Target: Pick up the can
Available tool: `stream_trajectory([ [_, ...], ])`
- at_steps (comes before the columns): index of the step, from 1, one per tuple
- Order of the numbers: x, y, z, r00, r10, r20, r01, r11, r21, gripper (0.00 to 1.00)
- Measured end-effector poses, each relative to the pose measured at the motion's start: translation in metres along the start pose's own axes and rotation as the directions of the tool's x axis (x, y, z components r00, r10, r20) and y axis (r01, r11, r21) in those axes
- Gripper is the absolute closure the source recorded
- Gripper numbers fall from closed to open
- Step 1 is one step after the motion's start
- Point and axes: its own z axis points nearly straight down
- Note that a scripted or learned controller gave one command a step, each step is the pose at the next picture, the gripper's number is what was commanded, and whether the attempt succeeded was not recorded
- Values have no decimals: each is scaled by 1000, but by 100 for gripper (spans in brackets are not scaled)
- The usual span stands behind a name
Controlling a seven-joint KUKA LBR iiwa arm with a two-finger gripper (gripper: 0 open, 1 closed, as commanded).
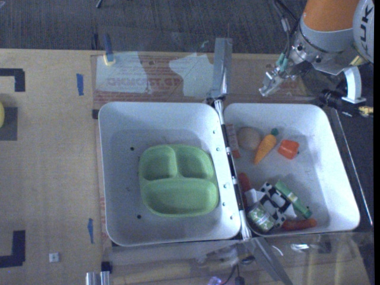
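A green three-compartment plastic tray (177, 180) lies in the left white bin (113, 159). In the right white bin (338, 177), an orange plastic carrot (265, 147) lies at the back, between a beige egg-shaped object (249, 139) and an orange plastic pepper (288, 148). A silver metal can (259, 217) lies at the front left corner.

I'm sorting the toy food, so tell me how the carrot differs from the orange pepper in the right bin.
The carrot is long and tapered, lying at a slant; the orange pepper is short and blocky. The carrot has a green top at its upper end; the pepper shows a redder orange. Both lie loose in the right bin, side by side.
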Motion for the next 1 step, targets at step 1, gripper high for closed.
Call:
stream_trajectory([
  [1, 1, -1, 20, 992, -126, -3, 126, 992, 4, 100],
])
